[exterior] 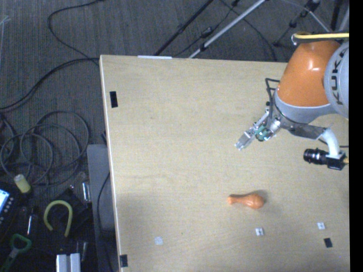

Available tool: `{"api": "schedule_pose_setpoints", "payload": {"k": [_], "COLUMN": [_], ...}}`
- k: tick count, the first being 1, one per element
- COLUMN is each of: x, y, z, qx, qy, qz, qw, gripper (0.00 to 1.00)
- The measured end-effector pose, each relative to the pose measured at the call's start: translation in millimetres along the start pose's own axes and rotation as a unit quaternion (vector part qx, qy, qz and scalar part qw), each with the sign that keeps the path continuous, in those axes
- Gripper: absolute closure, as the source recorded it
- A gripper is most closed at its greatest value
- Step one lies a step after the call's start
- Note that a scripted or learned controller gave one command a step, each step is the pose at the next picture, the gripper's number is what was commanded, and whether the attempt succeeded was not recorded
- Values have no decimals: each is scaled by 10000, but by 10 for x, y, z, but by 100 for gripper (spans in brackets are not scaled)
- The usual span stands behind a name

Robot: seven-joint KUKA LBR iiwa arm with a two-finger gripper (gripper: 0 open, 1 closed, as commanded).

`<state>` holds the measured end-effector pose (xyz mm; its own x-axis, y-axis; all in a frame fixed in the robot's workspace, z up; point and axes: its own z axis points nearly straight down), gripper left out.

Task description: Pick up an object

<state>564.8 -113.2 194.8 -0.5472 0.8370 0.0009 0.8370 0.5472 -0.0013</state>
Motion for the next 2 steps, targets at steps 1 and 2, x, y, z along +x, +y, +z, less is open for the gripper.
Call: {"api": "schedule_pose_setpoints", "payload": {"k": [1, 2], "x": [-599, -476], "y": [577, 926], "z": [-48, -24], "qx": [-2, 1], "qy": [-8, -10], "qz": [1017, 1887], "qw": [9948, 9820], "gripper": [100, 100]}}
